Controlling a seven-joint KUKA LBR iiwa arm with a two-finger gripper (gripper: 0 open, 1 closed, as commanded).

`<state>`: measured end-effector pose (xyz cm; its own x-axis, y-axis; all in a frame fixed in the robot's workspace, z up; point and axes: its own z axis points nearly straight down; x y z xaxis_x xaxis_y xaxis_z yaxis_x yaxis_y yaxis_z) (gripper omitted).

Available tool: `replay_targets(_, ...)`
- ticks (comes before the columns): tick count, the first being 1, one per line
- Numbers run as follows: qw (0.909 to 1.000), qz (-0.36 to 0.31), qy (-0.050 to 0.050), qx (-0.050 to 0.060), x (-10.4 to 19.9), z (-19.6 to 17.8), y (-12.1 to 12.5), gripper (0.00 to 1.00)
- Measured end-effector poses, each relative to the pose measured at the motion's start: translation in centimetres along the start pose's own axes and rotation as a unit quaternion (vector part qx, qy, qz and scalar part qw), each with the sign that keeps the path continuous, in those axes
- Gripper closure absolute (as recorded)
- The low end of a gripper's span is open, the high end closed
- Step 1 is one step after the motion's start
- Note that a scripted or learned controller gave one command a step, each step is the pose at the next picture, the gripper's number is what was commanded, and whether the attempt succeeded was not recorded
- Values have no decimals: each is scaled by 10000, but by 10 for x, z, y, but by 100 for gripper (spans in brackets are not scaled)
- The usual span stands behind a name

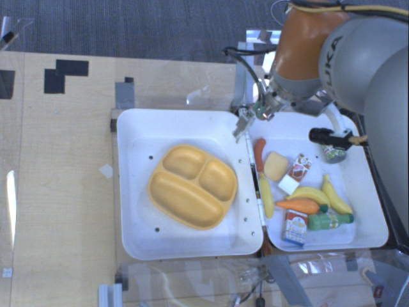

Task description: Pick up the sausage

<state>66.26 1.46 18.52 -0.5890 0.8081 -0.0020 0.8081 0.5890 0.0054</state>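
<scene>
Sausage (259, 153) is seen in the right bin (377, 226) among toy foods; a yellow tray (193, 185) fills the left bin (131, 171). The hand (243, 125) hangs above the divider, its state unclear.

Single fixed camera, mounted above the counter (57, 190), looked down at a slant. Both white bins sat in frame side by side: the left bin (137, 235) near the middle, the right bin (374, 232) toward the right edge. The far edge of the counter ran across the upper part of the frame, with grey carpet (128, 18) beyond it. The arm (358, 62) entered from the right and stood close to the lens, looming large over the far right corner. Medium-near framing; the counter's near edge was cut off at the bottom.
</scene>
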Motion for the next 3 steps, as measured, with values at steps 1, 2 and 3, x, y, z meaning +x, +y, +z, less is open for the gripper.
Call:
replay_targets(1,9999,103,-6,0,15,-1,-46,0)
replay_targets(2,10000,-73,-11,1,-22,-1,-78,0)
replay_targets(3,9998,-205,-2,-3,84,-1,-24,0)
